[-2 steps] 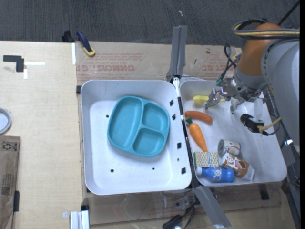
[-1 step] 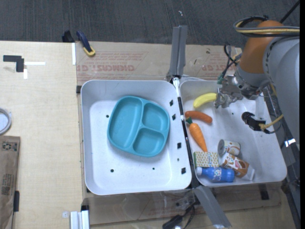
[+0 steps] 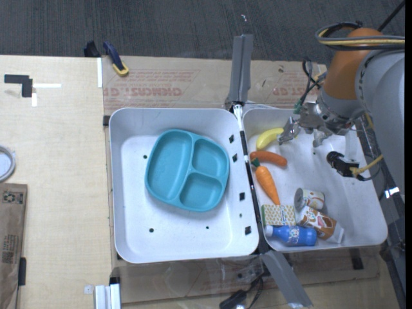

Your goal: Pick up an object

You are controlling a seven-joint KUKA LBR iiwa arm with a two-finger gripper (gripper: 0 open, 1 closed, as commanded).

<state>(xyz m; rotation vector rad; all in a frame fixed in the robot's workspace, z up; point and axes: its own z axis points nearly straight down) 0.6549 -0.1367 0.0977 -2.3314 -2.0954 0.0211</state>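
The claw (image 3: pixel 301 129) hangs over the far part of the right bin (image 3: pixel 360 237), beneath the grey arm (image 3: pixel 386 82) with its orange band; its fingers stand apart, with nothing between them. Just beside the claw, toward the bin's left wall, lies a yellow banana (image 3: pixel 269 137). Below the banana rests a red-orange sausage-shaped piece (image 3: pixel 268 159), and nearer still a carrot (image 3: pixel 267 184) lies along the left wall, its green end pointing away from the viewer. At the near end of the bin a cluster gathers: a small can (image 3: pixel 309 200) on its side, a carton (image 3: pixel 318 224) tilted beside it, a green-and-yellow box (image 3: pixel 278 215), and a blue bottle (image 3: pixel 293 235) lying flat at the near wall. A black cable end (image 3: pixel 341 163) hangs over the bin's middle. The left bin (image 3: pixel 129 237) holds a teal divided plate (image 3: pixel 188 170) with three compartments. Both bins sit on the desk (image 3: pixel 51 172), pale wood at the left.
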